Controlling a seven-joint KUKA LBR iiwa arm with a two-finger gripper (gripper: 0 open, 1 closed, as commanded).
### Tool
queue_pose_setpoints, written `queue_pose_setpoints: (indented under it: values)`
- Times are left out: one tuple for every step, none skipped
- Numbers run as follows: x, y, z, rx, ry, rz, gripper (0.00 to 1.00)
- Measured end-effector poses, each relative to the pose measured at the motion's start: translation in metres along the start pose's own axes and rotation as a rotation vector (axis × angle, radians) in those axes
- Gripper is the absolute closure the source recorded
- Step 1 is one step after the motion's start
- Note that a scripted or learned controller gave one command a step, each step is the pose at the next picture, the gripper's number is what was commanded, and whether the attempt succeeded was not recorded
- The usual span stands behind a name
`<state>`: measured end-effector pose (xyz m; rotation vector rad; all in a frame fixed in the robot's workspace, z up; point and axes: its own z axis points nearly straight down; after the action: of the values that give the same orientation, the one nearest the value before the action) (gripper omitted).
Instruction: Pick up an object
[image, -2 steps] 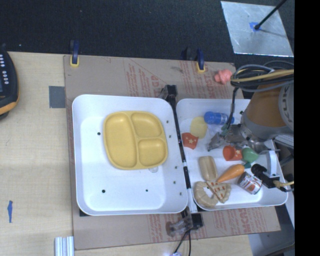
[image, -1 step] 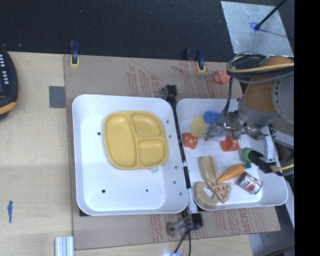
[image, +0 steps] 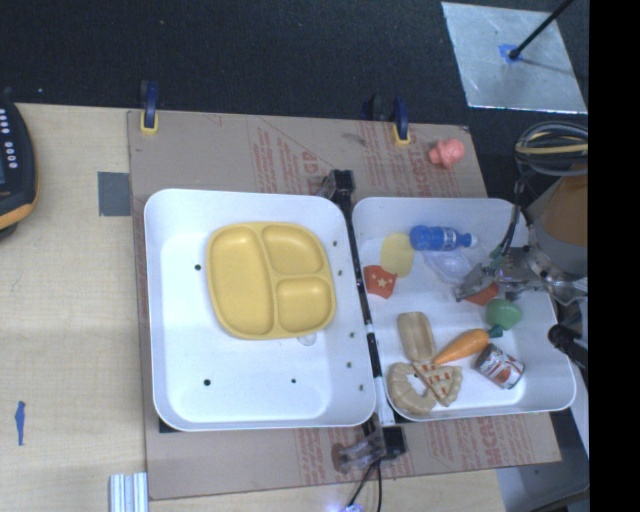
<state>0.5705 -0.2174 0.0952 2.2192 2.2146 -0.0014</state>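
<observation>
The right bin (image: 540, 400) is crowded, its barest floor near the far rim, and the jaws (image: 487, 287) sit low by its right wall over a red-and-green toy (image: 498, 305), their opening impossible to tell.

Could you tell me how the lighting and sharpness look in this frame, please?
Camera view: even overhead light, soft short shadows; the left bin is bright but keeps its rim detail; the yellow tray is sharp; the gripper over the right bin looks slightly smeared; the floor is dark.
</observation>
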Motion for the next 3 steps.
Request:
queue_pose_setpoints:
  values:
    - [0.043, 0.014, 0.003, 0.005, 0.005, -0.01, 0.0]
    - [0.04, 0.013, -0.008, 0.006, 0.004, -0.008, 1.0]
    - [0.072, 0.043, 0.004, 0.055, 0.011, 0.003, 1.0]
